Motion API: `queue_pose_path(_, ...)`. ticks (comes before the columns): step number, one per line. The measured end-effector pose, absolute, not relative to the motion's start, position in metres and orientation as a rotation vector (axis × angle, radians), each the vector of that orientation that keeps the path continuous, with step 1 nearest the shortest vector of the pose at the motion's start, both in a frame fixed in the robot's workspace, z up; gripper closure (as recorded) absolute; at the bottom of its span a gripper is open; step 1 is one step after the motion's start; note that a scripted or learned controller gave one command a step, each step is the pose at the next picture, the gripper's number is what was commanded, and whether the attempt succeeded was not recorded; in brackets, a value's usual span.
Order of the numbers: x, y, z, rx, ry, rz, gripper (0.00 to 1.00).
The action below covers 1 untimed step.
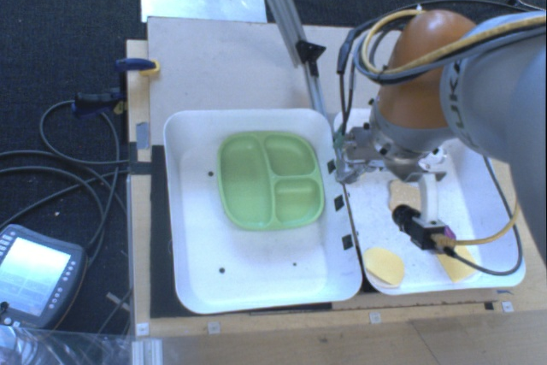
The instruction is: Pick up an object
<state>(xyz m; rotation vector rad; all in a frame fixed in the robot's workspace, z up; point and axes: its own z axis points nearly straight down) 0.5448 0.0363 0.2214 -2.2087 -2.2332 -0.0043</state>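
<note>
The grey arm point(479, 73), smooth and bulky with an orange band, hangs over the right bin point(504, 269). The left bin point(197, 269) holds a glossy green divided plate point(271, 180), left of the end effector point(408, 184); its grip state can't be told. A flat yellow disc point(384, 267) lies below it.

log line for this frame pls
arm: over right bin | tool: fingers hidden | right bin: yellow discs | left bin: green divided plate | pick: not confirmed
</note>
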Motion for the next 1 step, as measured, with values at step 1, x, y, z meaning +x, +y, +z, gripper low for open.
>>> queue_pose_path(1,0.5404,0.0869,0.2362,-2.208,-2.234,-0.006,1.0)
